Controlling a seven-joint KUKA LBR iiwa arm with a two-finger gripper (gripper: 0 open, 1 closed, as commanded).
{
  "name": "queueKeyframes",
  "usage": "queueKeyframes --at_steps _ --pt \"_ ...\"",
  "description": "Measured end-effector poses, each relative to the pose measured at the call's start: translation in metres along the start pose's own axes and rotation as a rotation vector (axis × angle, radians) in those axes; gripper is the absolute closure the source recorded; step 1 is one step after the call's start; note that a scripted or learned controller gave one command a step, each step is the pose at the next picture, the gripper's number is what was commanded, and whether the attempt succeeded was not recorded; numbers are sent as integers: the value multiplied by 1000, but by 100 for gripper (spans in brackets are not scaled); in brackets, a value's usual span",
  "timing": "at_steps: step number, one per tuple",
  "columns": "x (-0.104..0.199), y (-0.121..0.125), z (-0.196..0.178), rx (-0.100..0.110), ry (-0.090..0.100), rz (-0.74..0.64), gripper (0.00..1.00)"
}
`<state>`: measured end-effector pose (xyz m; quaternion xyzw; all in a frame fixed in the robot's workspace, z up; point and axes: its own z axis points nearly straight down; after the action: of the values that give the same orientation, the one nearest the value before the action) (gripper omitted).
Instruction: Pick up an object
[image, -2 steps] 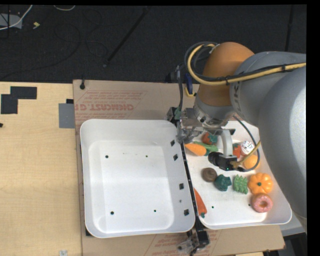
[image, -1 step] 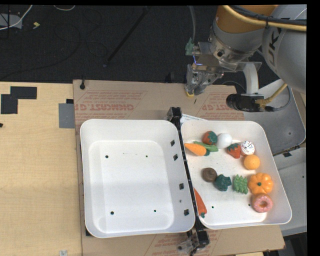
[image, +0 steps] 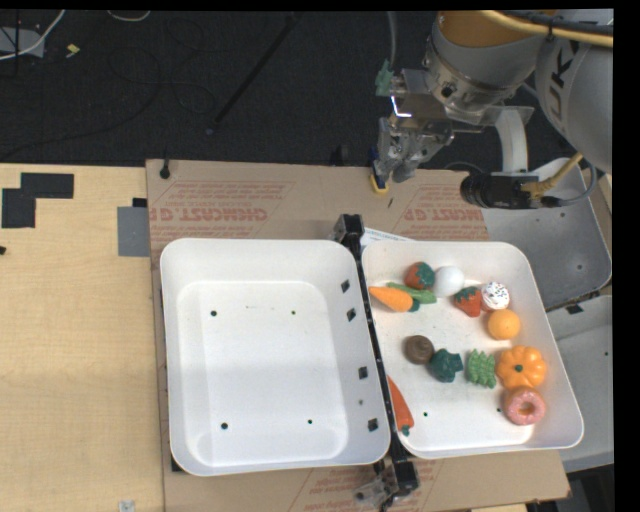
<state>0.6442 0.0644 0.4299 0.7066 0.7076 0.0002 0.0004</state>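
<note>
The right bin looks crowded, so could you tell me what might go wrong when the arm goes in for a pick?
1. The toys in the right bin lie close together: the pumpkin touches the donut, so a grasp may nudge or catch a neighbour.
2. One carrot lies against the divider wall, leaving little room beside it.
3. The gripper hangs above the cardboard beyond the bins, so it has some way to travel.

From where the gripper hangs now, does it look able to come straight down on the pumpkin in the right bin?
Probably yes. The gripper hangs above the bench behind the right bin. The pumpkin lies uncovered, though the pink donut and green piece sit close beside it.
</note>
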Motion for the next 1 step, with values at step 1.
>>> queueKeyframes --at_steps 1 --pt "7 0 -29 1 0 1 100"
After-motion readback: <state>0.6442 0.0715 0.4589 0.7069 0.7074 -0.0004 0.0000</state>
